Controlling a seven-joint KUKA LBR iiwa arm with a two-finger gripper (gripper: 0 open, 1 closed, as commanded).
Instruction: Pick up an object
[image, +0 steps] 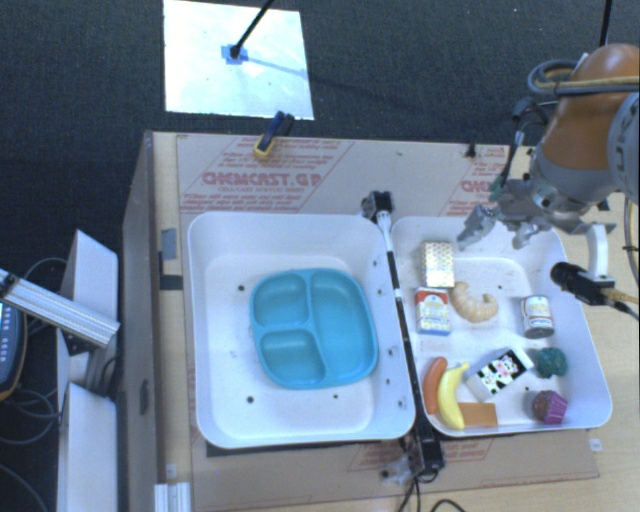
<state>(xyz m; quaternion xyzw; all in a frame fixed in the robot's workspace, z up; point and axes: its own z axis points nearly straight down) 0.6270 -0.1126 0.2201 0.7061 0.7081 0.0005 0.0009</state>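
In the right bin I see a gold patterned packet lying flat at the top, a croissant just below it and a small red-and-white carton to its left. A small tin stands upright toward the right wall, while a banana, a hot dog, an orange block, a cow-print box, a green lump and a purple cupcake crowd the near end

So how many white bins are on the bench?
2. The left bin holds a blue divided plate. The right bin holds the small toys, with the tool above its far edge. Nothing seems to hide another bin.
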